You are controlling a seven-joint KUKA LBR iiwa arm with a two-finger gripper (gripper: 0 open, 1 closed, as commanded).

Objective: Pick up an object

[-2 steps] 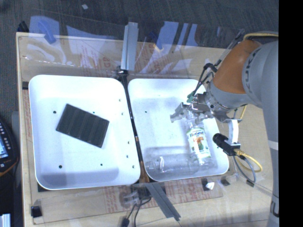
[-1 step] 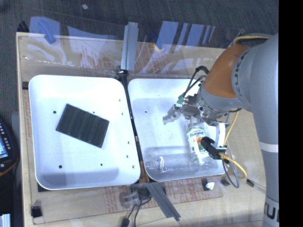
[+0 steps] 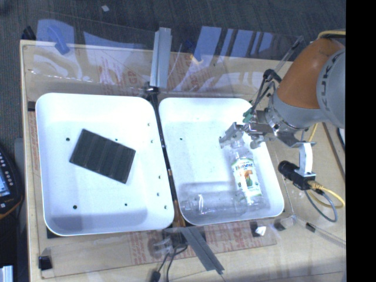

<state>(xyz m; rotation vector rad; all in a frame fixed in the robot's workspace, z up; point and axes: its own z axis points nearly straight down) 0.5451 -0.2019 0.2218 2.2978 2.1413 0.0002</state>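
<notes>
Gripper (image 3: 238,135) hovers right of centre above the clear plastic bottle's (image 3: 247,178) cap; its spread I cannot tell. Lying in the right bin (image 3: 176,157), the bottle looks light, slick, probably crushable: grasp mid-body.

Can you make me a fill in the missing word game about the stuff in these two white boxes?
1. The dark flat pad lies in the ____ bin.
2. The labelled bottle lies in the ____ bin.
3. The band on the arm is ____.
4. The hand hangs over the ____ bin.

Missing words: left, right, orange, right
</notes>
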